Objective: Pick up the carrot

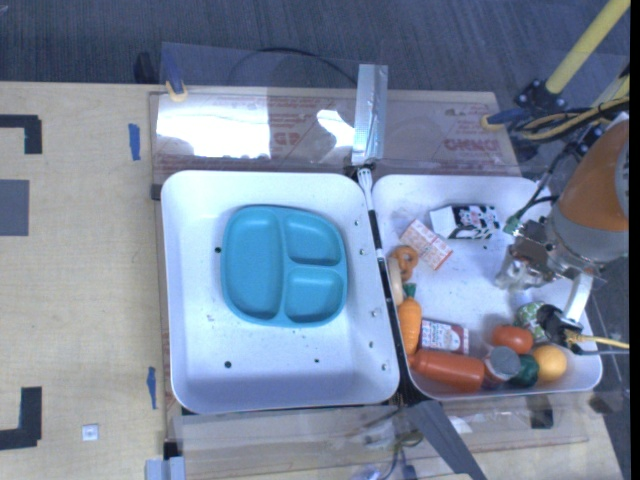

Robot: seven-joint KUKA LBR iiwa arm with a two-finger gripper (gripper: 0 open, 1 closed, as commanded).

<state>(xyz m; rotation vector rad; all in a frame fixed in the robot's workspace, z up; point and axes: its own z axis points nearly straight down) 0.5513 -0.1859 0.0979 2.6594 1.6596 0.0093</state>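
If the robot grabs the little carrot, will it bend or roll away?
Probably not bend: the carrot looks like a stiff plastic toy. Its rounded, tapered shape could slip or roll a bit. It lies against the right bin's wall with a red sausage-like toy at its lower end, so it likely can't roll far.

You see a light wooden bench with black square marks and small strips of blue tape on it. Behind it lies a dark grey carpet floor, and bright light reflects on a clear plastic sheet at the bench's far edge.
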